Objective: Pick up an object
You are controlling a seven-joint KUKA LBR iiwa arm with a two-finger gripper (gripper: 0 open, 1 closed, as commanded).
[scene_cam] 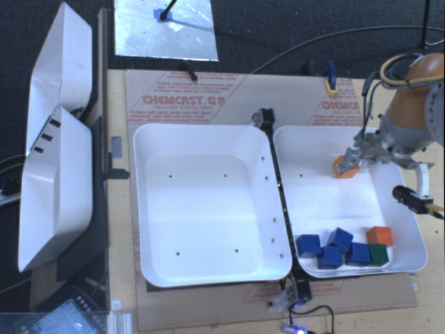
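Note:
An orange block (345,167) lies near the far right of the right bin (327,207). My gripper (353,157) is down at this block, its fingertips touching or straddling the top of it; the finger gap is too small to read. Along the right bin's near edge sit several blue blocks (334,247), a second orange block (379,236) and a green block (378,255). The arm (414,113), grey with an orange band, comes in from the right.
The left bin (208,207) stands beside the right one, split from it by a dark divider (277,186). Spare white bins (59,145) lean at the far left. Cables run along the right side of the bench.

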